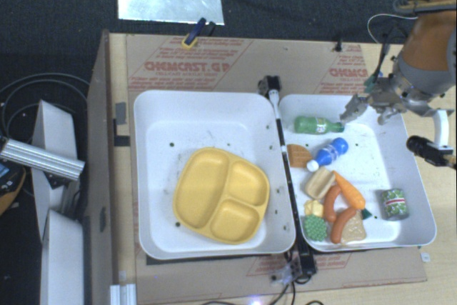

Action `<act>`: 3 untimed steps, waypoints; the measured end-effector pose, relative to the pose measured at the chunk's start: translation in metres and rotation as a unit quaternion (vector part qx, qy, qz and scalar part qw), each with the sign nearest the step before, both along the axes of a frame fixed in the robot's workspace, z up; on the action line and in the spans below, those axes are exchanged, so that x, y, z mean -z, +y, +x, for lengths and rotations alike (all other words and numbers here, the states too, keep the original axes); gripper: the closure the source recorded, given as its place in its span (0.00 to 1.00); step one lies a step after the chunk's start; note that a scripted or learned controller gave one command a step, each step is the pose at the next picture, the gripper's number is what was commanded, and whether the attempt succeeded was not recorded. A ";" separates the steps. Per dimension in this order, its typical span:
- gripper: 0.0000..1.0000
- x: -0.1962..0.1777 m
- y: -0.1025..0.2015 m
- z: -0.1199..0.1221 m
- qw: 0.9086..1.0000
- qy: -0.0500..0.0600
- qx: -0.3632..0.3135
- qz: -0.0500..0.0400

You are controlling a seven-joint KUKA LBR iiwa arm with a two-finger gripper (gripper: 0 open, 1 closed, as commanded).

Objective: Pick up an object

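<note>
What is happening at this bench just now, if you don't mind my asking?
A grey robot arm with an orange band reaches in from the right, its two-finger gripper hovering over the far edge of the right white bin, beside a green plastic bottle. Nothing is between its fingers. The left white bin holds a yellow divided tray.

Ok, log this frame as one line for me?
phase: approach | gripper: open, holding nothing, above right white bin far edge | nearest: green plastic bottle lying flat | left bin: yellow divided tray
</note>
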State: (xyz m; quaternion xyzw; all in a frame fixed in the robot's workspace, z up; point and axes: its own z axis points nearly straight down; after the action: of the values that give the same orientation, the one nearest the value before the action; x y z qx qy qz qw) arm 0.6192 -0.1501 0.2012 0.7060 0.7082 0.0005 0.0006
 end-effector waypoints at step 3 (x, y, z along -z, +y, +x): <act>1.00 0.106 0.060 -0.122 1.000 -0.001 0.001 0.001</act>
State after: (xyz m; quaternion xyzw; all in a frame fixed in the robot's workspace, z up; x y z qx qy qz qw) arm 0.4972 -0.0903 0.0948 0.7065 0.7077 0.0016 0.0007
